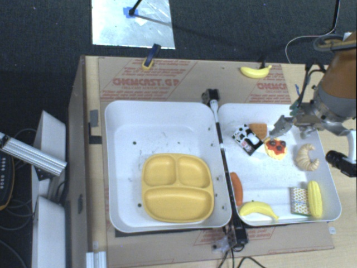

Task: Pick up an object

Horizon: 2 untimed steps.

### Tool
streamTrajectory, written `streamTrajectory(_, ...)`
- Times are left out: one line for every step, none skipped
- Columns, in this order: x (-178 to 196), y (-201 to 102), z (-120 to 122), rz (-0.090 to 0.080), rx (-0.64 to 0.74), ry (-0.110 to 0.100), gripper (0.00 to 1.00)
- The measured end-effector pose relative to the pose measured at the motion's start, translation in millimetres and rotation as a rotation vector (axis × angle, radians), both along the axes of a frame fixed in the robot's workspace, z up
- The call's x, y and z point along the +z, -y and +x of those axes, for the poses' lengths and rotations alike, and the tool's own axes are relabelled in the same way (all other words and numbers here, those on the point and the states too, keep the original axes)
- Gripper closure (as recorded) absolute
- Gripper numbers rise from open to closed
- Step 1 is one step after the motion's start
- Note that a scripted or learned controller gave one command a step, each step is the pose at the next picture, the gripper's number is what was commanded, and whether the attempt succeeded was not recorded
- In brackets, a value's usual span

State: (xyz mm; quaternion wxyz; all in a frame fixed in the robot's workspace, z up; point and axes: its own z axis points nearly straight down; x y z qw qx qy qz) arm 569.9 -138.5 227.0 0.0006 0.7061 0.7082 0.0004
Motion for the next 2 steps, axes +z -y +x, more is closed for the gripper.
streamTrajectory(-107.5, 13.1, 12.8, -0.001, -0.002, 0.004, 0.00)
streamTrajectory(-129.8, 39.9, 16.5, 0.000, 0.000, 0.001, 0.00)
